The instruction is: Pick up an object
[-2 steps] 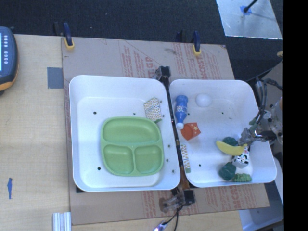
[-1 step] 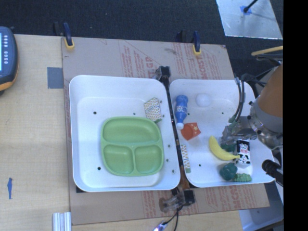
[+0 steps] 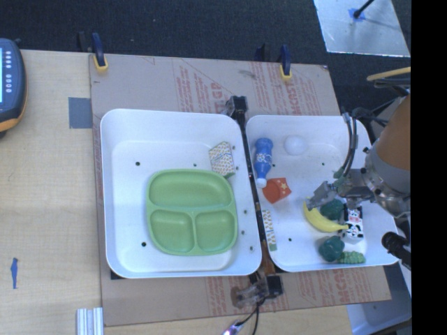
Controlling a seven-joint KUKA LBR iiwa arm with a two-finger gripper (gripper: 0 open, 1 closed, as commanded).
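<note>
The arm reaches in from the right and its gripper [image 3: 334,195] sits low in the right bin [image 3: 307,130], down among a cluster of small things at that bin's right-hand side; this placement reads as a descent onto a chosen target rather than a pass overhead. The likeliest target is the banana [image 3: 323,220], which lies just below and touching the gripper's tip, next to a dark teal object [image 3: 333,209]; whether the gripper has closed on anything I cannot tell, since the metal parts and the toys overlap in this slanted view.

The banana is small, yellow and curved, lying flat on the bin floor with its ends turned upward in the view; it looks smooth and rigid, probably a plastic toy. Just beside it sit a black-and-white toy [image 3: 354,223] and a green toy [image 3: 338,251], crowding the grasp. Further left in the same bin lie a blue bottle [image 3: 262,159], a red block [image 3: 277,190] and a white ball [image 3: 295,144], well apart from the gripper.

The left bin [image 3: 119,187] holds a green divided plate [image 3: 191,211] and a small patterned carton [image 3: 222,159]; both bins rest on the desk [image 3: 42,208].
</note>
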